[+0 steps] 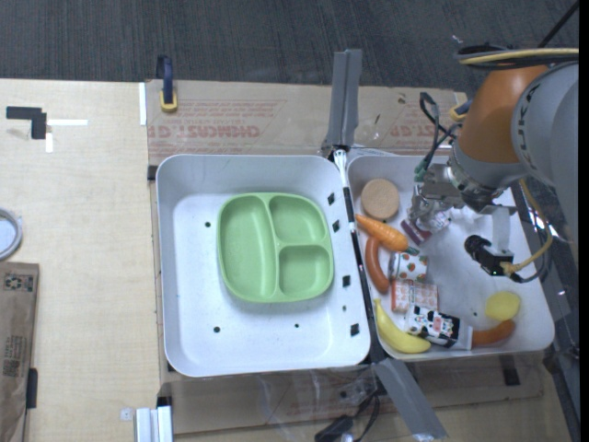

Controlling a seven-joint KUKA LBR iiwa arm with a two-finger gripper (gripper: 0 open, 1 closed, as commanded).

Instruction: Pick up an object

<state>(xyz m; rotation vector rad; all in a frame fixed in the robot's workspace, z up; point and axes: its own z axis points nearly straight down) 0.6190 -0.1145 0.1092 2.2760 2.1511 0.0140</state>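
Carrot (382, 232) lies at the right bin's (534, 339) left side, just beside my pincer (429, 212), between the round biscuit (379, 198) and sausage (375, 263). Whether the pincer is released or clenched I cannot tell; I'd descend straight across the carrot's middle, avoiding neighbours.

You can't tell how the metal two-finger gripper (429, 217) stands; its tips blur into clutter. The grey arm (538, 118) is cut off at the right edge. The flat printed packets (414, 295) carry unreadable print.
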